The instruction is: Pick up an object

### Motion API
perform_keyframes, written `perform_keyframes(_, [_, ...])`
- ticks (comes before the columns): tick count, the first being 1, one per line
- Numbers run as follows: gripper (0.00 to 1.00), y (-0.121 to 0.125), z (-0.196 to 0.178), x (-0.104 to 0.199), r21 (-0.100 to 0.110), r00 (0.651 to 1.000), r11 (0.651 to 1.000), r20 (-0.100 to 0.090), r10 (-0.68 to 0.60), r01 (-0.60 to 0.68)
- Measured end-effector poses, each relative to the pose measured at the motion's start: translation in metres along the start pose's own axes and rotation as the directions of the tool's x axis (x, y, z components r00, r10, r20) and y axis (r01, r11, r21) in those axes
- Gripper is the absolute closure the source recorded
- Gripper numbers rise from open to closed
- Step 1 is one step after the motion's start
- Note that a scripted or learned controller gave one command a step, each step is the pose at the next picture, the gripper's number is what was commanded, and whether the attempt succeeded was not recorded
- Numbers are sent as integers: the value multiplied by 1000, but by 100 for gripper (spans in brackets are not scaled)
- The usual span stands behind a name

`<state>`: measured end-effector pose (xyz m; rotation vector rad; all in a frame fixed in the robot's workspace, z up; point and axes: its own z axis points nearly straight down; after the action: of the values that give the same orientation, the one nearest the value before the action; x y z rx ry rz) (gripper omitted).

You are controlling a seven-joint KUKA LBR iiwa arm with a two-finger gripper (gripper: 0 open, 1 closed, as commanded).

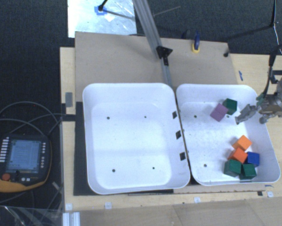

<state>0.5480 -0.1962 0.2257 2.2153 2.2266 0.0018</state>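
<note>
Right bin held all the candidates; left bin sat alongside. Gripper hung at the right bin's 3 o'clock side, claw spread wide with nothing between the fingers, just beside the purple block and a dark green cube at 1 o'clock. Risk: the two touched, so a descent could nudge both or pinch an edge. The 5 o'clock cluster, orange cubes, blue cube, green cubes, was packed tight, leaving no finger room. Arm was cut off at frame edge; far fingertip hard to make out.

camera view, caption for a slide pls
Hand hovers over right bin near purple block; colored blocks clustered in corner.
</note>
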Motion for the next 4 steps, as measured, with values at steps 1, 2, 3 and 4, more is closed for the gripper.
perform_keyframes(1, [0,0,0,0,0,1000,1000,0,1,-1])
perform_keyframes(2, [0,4,43,-3,3,1000,1000,0,3,-3])
perform_keyframes(3, [0,8,90,6,4,1000,1000,-1,1,-1])
perform_keyframes(4, [0,7,138,6,4,1000,1000,0,2,-2])
